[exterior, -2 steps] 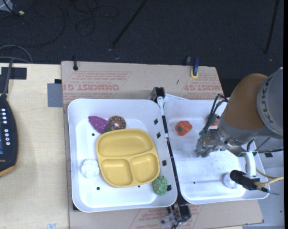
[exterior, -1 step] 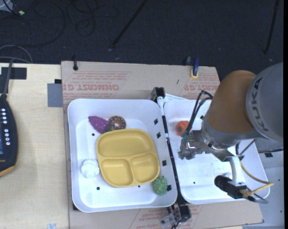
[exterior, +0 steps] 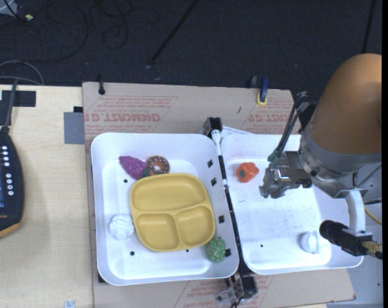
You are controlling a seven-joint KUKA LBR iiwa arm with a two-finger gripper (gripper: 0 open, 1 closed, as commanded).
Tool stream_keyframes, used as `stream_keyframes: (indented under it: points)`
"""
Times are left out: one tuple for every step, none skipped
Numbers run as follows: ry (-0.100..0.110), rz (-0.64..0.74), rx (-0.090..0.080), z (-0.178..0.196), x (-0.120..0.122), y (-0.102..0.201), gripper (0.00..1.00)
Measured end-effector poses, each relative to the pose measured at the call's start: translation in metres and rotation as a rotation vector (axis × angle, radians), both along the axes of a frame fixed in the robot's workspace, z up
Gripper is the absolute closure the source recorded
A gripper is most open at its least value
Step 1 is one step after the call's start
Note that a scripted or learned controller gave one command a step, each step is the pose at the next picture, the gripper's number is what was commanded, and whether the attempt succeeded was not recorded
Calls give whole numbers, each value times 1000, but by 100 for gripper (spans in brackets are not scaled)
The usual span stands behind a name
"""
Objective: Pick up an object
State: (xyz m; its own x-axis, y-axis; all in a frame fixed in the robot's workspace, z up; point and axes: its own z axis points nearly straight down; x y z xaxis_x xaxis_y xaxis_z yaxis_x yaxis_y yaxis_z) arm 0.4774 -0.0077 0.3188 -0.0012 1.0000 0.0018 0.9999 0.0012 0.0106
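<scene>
The orange-red toy (exterior: 246, 172) is located just left of the gripper (exterior: 271, 190); the state of the jaws cannot be determined.

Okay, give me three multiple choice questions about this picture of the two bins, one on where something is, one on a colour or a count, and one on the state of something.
1. Where is the yellow divided tray?
A. in the left bin
B. in the right bin
C. on the cardboard outside the bins

2. What colour is the small round object nearest the gripper?
A. purple
B. orange-red
C. green

3. How does the yellow divided tray lie?
A. flat, with its compartments facing up
B. upside down
C. propped on its edge against the bin wall

Answers: 1 A, it sits in the left bin among the small toys. 2 B, it is orange-red with a green top. 3 A, its three compartments show from above.
</scene>
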Motion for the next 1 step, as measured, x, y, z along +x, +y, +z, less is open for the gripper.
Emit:
stream_keyframes:
  points:
    - [6, 3, 0, 64, -1, 53, 100]
